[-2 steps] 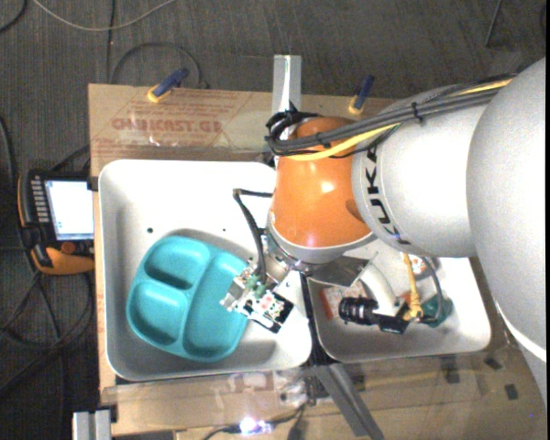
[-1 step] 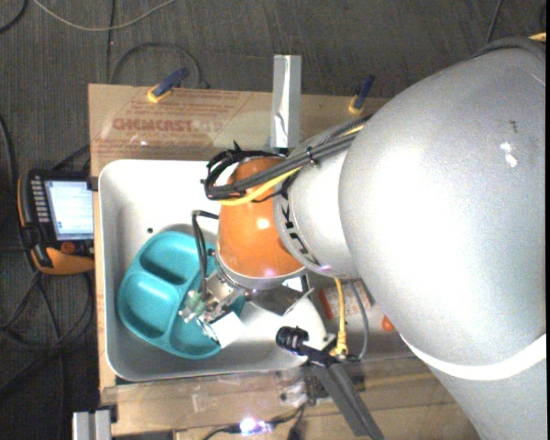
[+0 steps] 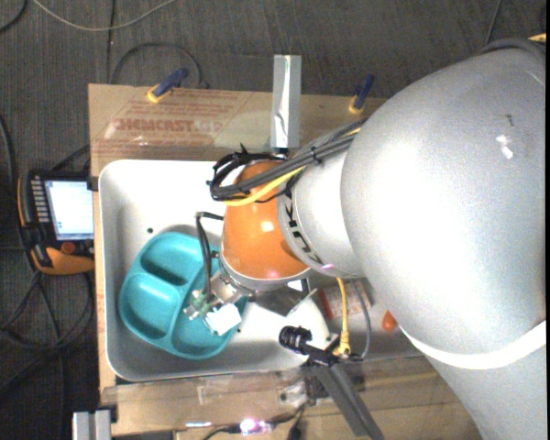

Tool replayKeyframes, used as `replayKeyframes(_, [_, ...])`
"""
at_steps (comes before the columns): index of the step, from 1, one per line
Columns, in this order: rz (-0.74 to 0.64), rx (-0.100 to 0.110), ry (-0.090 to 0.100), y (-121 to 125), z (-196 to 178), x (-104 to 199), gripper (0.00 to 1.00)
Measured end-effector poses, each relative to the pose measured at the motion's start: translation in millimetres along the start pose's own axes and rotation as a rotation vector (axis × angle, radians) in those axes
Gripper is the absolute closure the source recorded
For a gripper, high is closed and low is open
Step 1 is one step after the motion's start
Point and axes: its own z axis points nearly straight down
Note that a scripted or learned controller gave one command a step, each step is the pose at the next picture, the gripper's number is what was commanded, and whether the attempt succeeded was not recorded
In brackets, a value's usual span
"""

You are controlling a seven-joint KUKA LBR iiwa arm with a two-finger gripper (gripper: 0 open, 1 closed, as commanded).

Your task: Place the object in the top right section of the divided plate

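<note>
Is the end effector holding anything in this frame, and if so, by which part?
Cannot be told. The end effector sits low over the teal divided plate with something white at its tip, but no grasp is visible.

Teal divided plate [image 3: 156,296] — white bin [image 3: 128,191]

Bulky grey arm [image 3: 440,200], orange wrist band [image 3: 257,236], black and yellow cables [image 3: 247,177]
</note>
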Motion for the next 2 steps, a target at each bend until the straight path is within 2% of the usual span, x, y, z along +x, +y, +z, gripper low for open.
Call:
replayKeyframes(1, [0.105,0.01,-0.001,0.0,-3.8,3.9,1.0])
replayKeyframes(2, [-0.11,0.029,0.003,-45.0,-95.8,-59.5,1.0])
